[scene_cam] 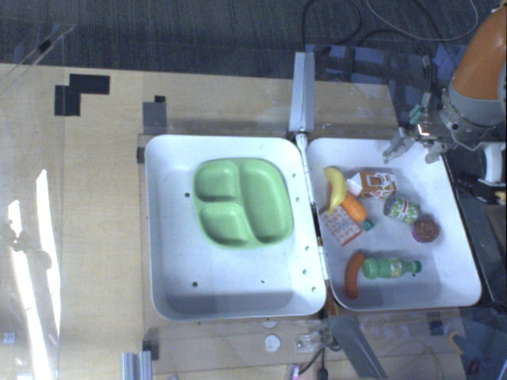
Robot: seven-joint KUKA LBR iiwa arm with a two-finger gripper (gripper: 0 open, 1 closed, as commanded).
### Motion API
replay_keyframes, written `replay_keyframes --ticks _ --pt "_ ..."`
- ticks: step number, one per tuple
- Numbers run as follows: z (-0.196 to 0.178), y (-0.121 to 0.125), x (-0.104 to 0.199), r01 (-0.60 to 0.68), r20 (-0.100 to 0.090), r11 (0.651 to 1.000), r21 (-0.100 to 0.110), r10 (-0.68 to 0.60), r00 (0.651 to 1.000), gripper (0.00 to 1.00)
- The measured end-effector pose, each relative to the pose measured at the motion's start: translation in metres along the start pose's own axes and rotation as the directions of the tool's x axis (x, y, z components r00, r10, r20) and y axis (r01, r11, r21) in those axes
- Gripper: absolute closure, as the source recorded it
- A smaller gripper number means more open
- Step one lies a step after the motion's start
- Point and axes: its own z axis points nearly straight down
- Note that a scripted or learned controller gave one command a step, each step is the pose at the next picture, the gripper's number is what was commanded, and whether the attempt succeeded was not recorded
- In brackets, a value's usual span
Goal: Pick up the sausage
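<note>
The sausage [352, 275] is a short reddish-orange link lying near the front left of the right bin [463, 248]. Its upper end touches the cap end of a green bottle [389, 267]. My gripper [413, 150] hangs over the bin's back right corner, well away from the sausage. Its two fingers are spread open with nothing between them.
The right bin also holds a banana [335, 187], a carrot [354, 208], a red-patterned packet [341, 226], a small carton [375, 183], a can [402, 208] and a round brown item [425, 229]. A green divided plate [242, 201] sits in the left bin [170, 236].
</note>
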Motion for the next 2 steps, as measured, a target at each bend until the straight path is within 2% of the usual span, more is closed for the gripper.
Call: replay_keyframes --ticks 1,2 --pt "-0.012 0.002 0.002 0.007 0.001 1.000 -0.006 -0.007 1.000 1.00" --pt "0.049 -0.046 0.001 0.288 0.001 0.958 -0.002 -0.288 0.958 1.00"
